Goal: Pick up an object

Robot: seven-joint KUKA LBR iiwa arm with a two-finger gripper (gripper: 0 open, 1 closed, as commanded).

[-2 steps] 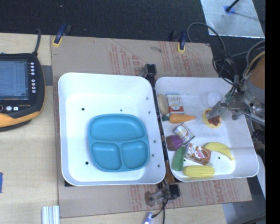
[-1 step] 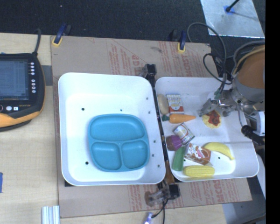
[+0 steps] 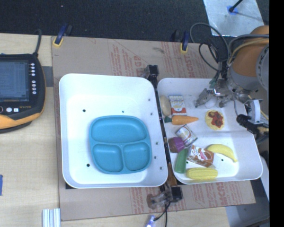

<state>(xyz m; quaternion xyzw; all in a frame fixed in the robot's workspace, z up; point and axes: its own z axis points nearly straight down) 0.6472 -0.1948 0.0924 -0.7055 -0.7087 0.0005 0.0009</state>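
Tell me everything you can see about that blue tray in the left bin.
The tray is light blue, looks like smooth plastic, and has rounded corners. It is divided into three compartments: one wide one along the far side and two smaller ones side by side nearer the camera. It lies flat, right side up, slightly right of the middle of the left bin, resting on the bin's white floor. Nothing lies in it, and nothing else touches it.

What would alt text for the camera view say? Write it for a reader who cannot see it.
A grey arm's two-finger gripper hangs over the right shallow white bin, which holds toy food including an orange carrot, a yellow banana and a yellow corn cob. The left white bin holds a blue three-compartment plastic tray.
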